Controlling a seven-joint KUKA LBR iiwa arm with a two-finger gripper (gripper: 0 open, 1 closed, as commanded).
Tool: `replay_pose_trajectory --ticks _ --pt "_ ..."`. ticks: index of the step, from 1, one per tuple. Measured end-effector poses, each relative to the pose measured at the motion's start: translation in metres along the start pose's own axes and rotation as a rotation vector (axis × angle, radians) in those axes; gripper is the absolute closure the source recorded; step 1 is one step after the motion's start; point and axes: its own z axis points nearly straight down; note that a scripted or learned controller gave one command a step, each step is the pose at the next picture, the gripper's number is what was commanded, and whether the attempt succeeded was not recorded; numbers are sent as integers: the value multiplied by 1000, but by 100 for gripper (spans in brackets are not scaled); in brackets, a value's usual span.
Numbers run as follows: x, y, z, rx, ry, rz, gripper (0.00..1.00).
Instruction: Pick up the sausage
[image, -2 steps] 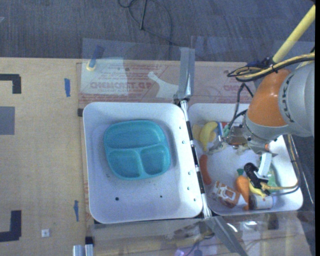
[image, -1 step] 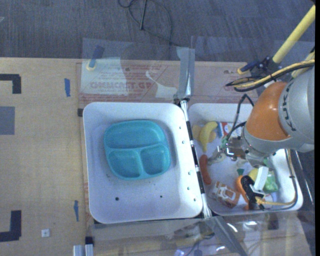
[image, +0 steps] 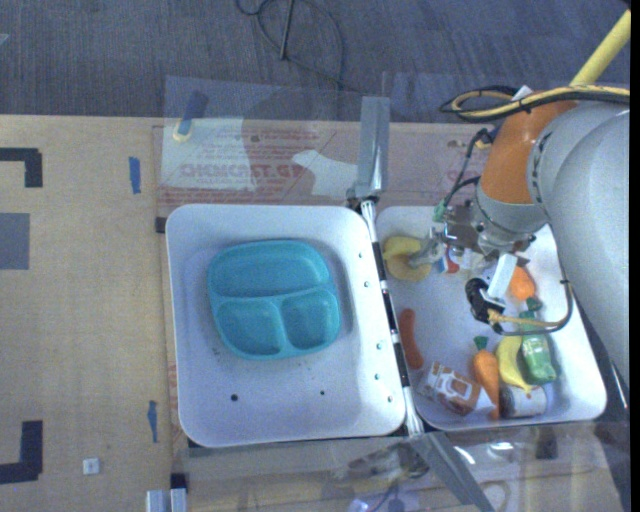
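- Sausage, long, thin and reddish-orange (image: 409, 338), is lying at the left side of the right white bin (image: 590, 395), near the wall.
- Grey arm's claw (image: 447, 243) is hanging near a round yellow thing (image: 401, 256); I cannot tell its grip.
- Blue plastic tray with three parts (image: 273, 297) is sitting in the left white bin (image: 190, 390).

Divided tray (image: 272, 298) in left bin (image: 190, 400)

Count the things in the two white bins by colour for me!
Blue: 1, the blue three-part plastic plate
Red: 1, the long reddish sausage
Yellow: 2, the round yellow piece, the yellow banana
Orange: 2, the orange carrot, the small orange piece
Total: 6; the rest is unclear.
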Motion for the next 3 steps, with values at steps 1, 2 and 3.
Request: replay_pose_trajectory --ticks 1,2,3 --pt "-7 23 -74 -15 -1 -205 0" --pt "-12 16 -37 -45 -9 -380 0" --pt "-12 19 -51 -55 -14 -381 100"
